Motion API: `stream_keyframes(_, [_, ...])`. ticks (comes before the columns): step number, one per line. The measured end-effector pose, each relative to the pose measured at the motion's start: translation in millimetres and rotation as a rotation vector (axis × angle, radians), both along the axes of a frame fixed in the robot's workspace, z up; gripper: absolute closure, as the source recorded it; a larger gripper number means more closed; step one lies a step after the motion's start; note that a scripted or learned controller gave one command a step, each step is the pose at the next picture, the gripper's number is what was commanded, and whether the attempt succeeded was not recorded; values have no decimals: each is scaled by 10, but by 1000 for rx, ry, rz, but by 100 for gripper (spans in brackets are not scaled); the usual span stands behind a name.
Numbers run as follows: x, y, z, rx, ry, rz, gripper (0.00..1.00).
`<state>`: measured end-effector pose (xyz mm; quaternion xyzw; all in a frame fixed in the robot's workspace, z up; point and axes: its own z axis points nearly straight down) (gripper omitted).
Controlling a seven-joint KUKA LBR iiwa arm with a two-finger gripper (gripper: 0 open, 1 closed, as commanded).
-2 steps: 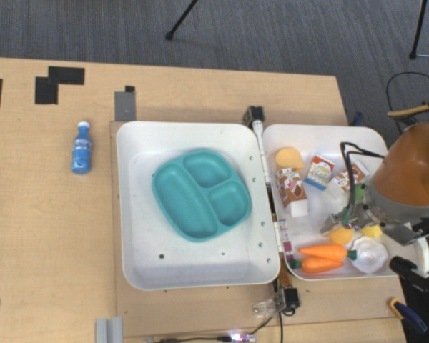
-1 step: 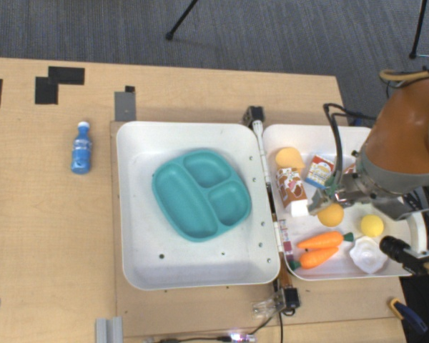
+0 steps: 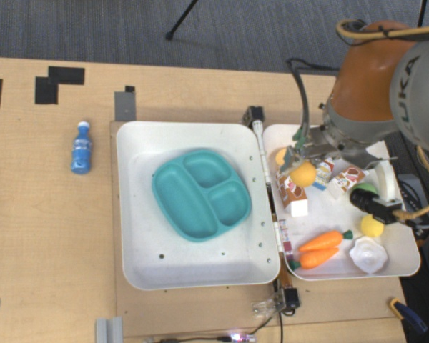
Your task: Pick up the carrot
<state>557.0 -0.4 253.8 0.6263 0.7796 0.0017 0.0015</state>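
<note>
Carrot [image 3: 320, 249] lies in right bin [image 3: 407, 263] — pincer [image 3: 305, 154] hovers apart, opening can't tell.

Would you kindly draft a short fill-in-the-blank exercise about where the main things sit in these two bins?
1. The carrot lies in the ___ bin.
2. The left bin holds a divided plate coloured ___.
3. A small ___ bottle lies on the bench, left of both bins.
4. The gripper is over the right bin, farther from the camera than the ___.

Missing words: right; teal; blue; carrot
</note>
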Motion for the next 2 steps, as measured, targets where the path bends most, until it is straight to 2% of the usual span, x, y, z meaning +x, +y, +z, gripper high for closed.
stream_keyframes(1, [153,705,-705,0,5,-13,100])
stream_keyframes(2, [831,1385,-490,0,3,-226,100])
